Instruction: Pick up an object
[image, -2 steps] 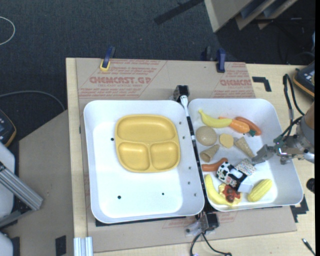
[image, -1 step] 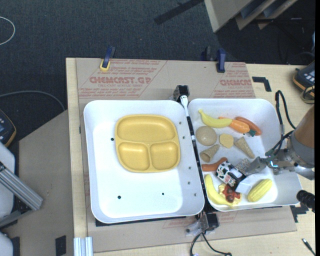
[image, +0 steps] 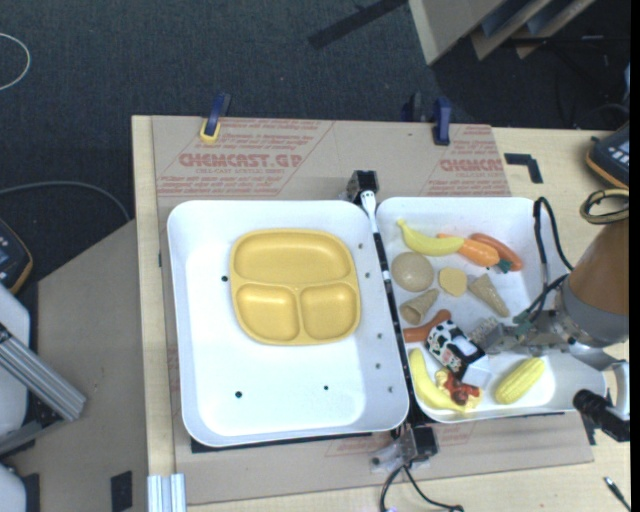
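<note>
1. While I scan from the left, I see the left white bin (image: 200, 330) carrying just a yellow three-compartment plastic tray (image: 295, 285); nothing to pick there.
2. Crossing over, the right white bin (image: 520, 212) is crowded: a yellow toy banana (image: 428, 240), an orange toy carrot (image: 488, 250), a round beige ball (image: 411, 271), a black-and-white toy cow (image: 452, 348), a second banana (image: 432, 390), and a yellow toy corn cob (image: 520, 380).
3. Over at the right, my gripper (image: 492, 338) is low in that bin, between cow and corn. Whether its jaws are wide or narrow, I cannot tell.
4. My call: nothing lifted yet. The grasp and the raise are both left to do.
</note>
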